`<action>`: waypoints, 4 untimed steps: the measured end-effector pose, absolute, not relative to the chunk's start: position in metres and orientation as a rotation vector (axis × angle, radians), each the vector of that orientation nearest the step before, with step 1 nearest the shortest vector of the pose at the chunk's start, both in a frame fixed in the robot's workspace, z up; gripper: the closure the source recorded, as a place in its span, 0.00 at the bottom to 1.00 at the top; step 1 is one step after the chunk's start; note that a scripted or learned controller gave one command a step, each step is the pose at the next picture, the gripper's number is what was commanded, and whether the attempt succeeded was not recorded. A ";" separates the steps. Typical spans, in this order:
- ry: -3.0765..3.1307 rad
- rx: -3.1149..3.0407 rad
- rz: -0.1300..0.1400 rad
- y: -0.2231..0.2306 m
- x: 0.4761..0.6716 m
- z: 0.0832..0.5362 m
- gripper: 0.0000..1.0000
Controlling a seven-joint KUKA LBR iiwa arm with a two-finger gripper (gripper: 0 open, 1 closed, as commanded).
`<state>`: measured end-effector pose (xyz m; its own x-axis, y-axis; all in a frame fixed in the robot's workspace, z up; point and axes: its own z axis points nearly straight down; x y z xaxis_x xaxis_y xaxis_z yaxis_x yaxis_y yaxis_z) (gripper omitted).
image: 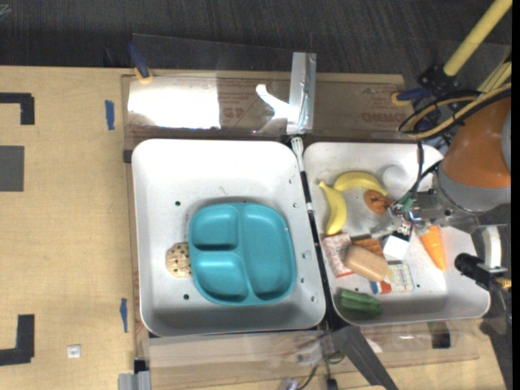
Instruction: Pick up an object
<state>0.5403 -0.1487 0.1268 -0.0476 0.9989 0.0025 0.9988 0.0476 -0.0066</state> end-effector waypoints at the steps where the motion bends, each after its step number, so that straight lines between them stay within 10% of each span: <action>1: -2.270 -2.175 -0.003 -0.170 0.590 0.086 0.00; 2: -2.269 -2.178 -0.004 -0.170 0.591 0.095 1.00; 3: -2.523 -1.873 0.000 -0.153 0.616 0.094 1.00; 4: -2.392 -2.043 -0.004 -0.105 0.647 0.235 1.00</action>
